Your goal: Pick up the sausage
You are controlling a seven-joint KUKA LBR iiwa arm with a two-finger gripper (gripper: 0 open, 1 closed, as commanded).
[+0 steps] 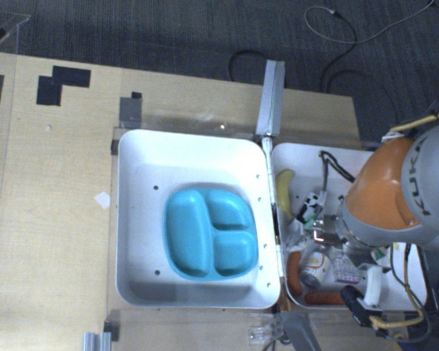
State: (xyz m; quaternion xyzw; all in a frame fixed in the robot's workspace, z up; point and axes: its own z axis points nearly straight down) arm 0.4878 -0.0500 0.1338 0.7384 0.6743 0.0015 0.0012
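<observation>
The sausage (322,297) is a red-brown link lying along the near wall of the right bin (299,163). A similar red-brown piece (293,269) runs up that bin's left wall; whether the two are joined I cannot tell. My gripper (316,234) hangs under the orange-banded wrist, low over the middle of the right bin among small items, a little beyond the sausage. The arm's body hides much of the bin's right half.
A yellow banana (284,189) lies at the far left of the right bin. Small packets and a round piece (312,261) crowd the space below the gripper. The left bin (141,165) holds a blue divided plate (209,232).
</observation>
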